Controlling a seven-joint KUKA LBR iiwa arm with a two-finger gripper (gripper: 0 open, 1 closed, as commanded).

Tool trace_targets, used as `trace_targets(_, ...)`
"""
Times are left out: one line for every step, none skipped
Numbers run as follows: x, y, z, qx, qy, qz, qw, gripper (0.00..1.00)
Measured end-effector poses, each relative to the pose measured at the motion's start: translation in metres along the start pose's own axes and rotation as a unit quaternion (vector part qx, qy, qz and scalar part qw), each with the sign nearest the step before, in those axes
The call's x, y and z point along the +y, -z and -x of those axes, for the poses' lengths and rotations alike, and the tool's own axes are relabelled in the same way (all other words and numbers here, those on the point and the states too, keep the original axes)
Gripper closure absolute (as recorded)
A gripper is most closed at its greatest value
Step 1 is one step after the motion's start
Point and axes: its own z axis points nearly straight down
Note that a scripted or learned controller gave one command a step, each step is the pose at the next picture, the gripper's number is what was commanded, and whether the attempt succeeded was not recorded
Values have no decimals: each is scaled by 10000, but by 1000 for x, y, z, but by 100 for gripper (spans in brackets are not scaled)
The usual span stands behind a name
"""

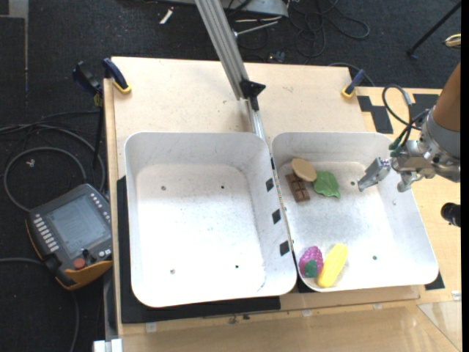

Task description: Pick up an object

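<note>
The right bin (pixel 399 218) holds several small objects. A tan round piece (pixel 303 169), a brown chocolate bar (pixel 298 189) and a green leaf-shaped piece (pixel 327 184) lie together near its back left. A magenta berry-like piece (pixel 311 257) and a yellow oblong piece (pixel 333 264) rest at the front left corner. My gripper (pixel 389 179) hovers over the right bin's back right part, to the right of the green piece. It is open, with nothing between its fingers (pixel 373 174).
The left bin (pixel 146 196) stands next to the right one, sharing a raised middle wall. A slanted metal pole (pixel 223 39) rises from the bench behind the bins. Yellow clamps (pixel 117 79) sit at the bench's back corners. A teach pendant (pixel 69 229) lies on the floor at left.
</note>
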Motion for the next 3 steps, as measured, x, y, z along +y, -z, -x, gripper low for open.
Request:
trace_targets(2, -46, 6, -2, -12, 1, 10000, 0)
trace_targets(3, -109, 0, 4, -9, -6, 10000, 0)
trace_targets(5, -95, 1, -8, -10, 32, 10000, 100)
